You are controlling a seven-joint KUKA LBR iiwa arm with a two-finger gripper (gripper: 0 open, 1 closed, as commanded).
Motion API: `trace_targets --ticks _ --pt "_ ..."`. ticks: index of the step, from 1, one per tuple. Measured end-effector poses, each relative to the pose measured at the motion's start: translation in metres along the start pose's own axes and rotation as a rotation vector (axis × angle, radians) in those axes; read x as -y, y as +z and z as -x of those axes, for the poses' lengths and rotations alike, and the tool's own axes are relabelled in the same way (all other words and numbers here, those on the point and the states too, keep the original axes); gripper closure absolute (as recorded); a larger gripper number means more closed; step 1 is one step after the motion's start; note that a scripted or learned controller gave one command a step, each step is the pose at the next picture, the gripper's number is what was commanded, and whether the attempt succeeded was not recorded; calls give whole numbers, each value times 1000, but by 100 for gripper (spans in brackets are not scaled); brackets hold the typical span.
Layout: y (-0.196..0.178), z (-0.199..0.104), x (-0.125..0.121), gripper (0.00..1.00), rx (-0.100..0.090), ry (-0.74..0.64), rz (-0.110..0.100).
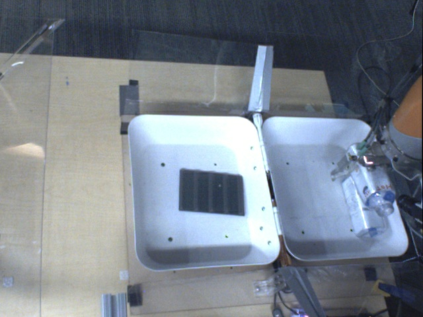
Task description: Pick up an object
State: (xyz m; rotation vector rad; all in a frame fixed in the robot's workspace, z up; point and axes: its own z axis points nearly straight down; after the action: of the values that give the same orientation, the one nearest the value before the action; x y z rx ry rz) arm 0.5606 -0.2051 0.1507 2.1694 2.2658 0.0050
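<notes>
On the wooden bench [79, 197], the right bin [304, 197] holds a blurry clear bottle [367, 207]; claw [362, 157] state unclear

A clear plastic bottle [365, 202] lies on its side in the right bin [304, 177].

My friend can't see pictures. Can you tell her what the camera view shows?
A robot arm reaches in from the right, its pincer low over the right white bin, near a clear plastic bottle lying there. The left white bin holds a dark ridged rectangular piece.
</notes>
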Motion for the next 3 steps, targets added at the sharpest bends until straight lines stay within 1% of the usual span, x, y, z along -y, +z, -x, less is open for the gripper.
trace_targets --ticks 1,2,3 --pt "47 1 -18 0 5 -139 12" --pt "48 0 9 0 18 -289 39" --pt "25 -1 33 0 0 -56 0"
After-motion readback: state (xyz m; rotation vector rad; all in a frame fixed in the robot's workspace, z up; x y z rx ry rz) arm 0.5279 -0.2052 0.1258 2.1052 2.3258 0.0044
